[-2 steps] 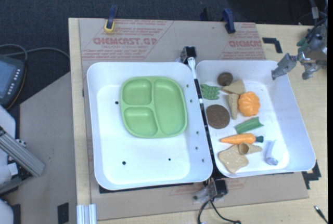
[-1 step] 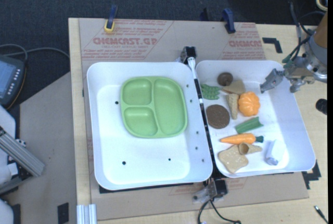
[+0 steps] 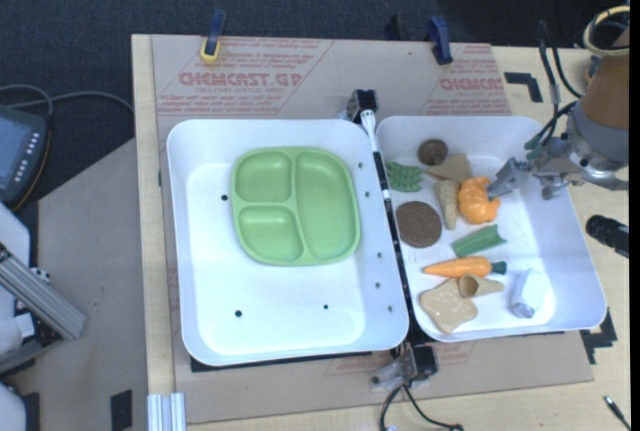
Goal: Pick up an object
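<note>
While over right bin [image 3: 560, 219], gripper [image 3: 507, 178] (beside orange [image 3: 479, 201])

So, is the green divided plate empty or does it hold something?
Empty: all three compartments of the green divided plate show bare green.

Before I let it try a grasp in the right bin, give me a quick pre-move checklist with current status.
1. Gripper is over the right bin: ok.
2. A target is close: the orange fruit lies just beside the gripper: ok.
3. Nothing already held between the fingers: cannot tell.
4. Fruit is free of neighbours: not ok; a beige piece touches its left side.
5. Green tray in the left bin is out of the path: ok.
</note>
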Tool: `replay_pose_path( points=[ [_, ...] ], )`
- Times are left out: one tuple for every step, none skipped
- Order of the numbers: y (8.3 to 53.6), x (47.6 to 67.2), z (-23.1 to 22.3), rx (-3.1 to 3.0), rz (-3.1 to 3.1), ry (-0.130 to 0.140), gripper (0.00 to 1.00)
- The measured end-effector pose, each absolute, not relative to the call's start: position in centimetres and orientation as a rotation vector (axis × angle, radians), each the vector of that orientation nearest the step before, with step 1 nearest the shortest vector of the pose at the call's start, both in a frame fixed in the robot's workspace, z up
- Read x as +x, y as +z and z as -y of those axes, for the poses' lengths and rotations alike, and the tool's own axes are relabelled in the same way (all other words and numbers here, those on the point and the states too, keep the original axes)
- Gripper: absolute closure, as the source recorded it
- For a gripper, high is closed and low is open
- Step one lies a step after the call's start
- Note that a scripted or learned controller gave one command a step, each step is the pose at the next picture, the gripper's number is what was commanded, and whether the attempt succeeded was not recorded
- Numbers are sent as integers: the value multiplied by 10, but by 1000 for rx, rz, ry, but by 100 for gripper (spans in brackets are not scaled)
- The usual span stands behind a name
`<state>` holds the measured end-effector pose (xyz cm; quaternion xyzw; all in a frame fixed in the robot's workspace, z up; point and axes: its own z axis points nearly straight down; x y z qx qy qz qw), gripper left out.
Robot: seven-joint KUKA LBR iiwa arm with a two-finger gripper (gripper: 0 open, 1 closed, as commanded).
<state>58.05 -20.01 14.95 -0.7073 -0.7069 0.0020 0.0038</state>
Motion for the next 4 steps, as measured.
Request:
replay_pose_path(
  points=[
    [112, 589, 199, -2226, 2231, -13, 0],
    [85, 590, 199, -2219, 2224, -1, 0],
    [96, 590, 199, -2221, 2223, -1, 100],
    [160, 589, 202, -2227, 2228, -5, 100]
  ],
)
